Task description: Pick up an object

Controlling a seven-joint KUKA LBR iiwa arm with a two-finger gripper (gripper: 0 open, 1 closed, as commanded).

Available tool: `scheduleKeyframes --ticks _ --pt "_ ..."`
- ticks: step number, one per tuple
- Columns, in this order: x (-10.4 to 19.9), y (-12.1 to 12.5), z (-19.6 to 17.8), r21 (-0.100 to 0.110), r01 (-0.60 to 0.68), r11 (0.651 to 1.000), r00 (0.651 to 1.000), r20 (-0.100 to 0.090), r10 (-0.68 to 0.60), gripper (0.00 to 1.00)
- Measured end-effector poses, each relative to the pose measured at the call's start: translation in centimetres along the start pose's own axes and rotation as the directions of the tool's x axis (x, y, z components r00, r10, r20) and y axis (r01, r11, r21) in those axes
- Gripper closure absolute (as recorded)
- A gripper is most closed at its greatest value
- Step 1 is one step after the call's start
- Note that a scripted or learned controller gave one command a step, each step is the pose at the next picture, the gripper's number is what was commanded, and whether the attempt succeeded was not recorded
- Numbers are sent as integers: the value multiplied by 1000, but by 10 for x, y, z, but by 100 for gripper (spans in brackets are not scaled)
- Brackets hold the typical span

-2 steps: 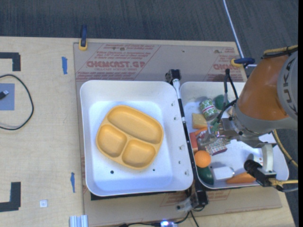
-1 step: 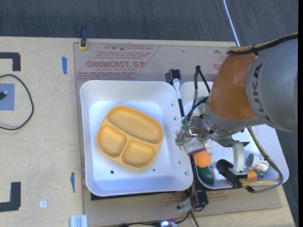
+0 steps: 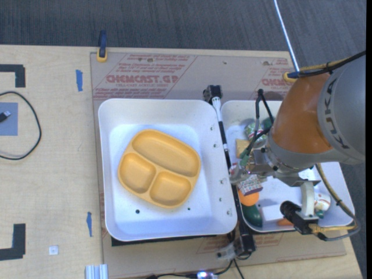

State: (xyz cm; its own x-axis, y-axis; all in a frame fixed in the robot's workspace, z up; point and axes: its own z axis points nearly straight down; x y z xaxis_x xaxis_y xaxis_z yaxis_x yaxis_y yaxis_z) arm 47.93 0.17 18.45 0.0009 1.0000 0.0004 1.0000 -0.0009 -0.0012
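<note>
My gripper [image 3: 249, 178] hangs low over the left part of the right bin [image 3: 231, 110], under the orange-banded wrist. Right below it lie a small orange object [image 3: 249, 198] and a dark green object [image 3: 253, 215], close to the bin's front left corner. A pale yellow item [image 3: 241, 149] and a green item [image 3: 256, 127] lie further back in the same bin. A white, cup-like object [image 3: 321, 203] rests at the front right. The arm hides the bin's middle.
The left bin [image 3: 110, 156] holds a yellow three-compartment plate [image 3: 159, 167]. A black bar [image 3: 221, 133] runs along the seam between the bins. Cables trail from the arm over the right bin's front edge [image 3: 325, 230].
</note>
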Motion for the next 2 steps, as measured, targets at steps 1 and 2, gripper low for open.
scheduleKeyframes --ticks 1,2 --pt "1 2 -10 -4 2 1000 1000 0 -2 100" --pt "-49 0 -8 -1 1 1000 1000 1 -1 100"
